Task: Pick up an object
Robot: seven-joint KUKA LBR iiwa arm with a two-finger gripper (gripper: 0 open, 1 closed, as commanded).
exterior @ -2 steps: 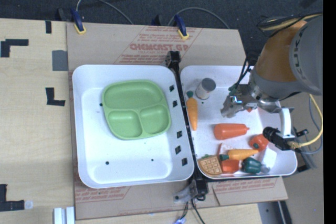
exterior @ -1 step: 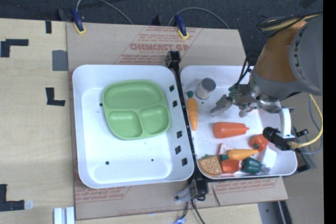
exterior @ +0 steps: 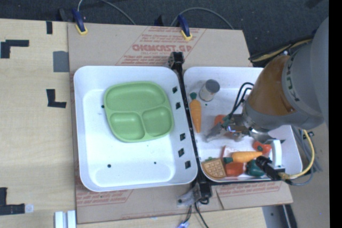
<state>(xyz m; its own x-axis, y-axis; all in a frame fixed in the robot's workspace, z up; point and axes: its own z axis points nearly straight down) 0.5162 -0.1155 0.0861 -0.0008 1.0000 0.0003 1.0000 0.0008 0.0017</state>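
- Camera view: arm reaches in from the right, end effector [exterior: 227, 128] low inside the right bin [exterior: 230, 71], about mid-bin.
- End effector state: can't tell how far open it is, the wrist and arm body cover much of it. Nothing visibly gripped, so not counting anything as held.
- Right bin contents, all lying on the bin floor:
  - slim carrot [exterior: 196, 116] along the divider on the left side, pointing near-far
  - grey cylinder [exterior: 209, 89] at the far left corner, just beyond that carrot
  - small orange-red piece [exterior: 220, 120] just beside the end effector on its far-left side, touching or not, unclear
  - second carrot [exterior: 245, 157] lying crosswise toward the near wall
  - waffle-like piece [exterior: 214, 168] at the near left corner, with a red piece [exterior: 234, 170] next to it and a dark green piece [exterior: 255, 169] to the right of that
- Left bin [exterior: 78, 115]: green divided plate [exterior: 139, 110] in the far half, a few dark specks on the floor, no arm near it.
- Both bins sit on a cardboard sheet [exterior: 155, 45] on the desk [exterior: 32, 131].
- Progress, my read: approach or descent looks done and the end effector is down among the items. No grasp is confirmed and nothing is lifted.
- Likely target: the small orange-red piece, as the closest thing. A guess only.
- Left to do: secure one object, then raise it clear of the bin floor.
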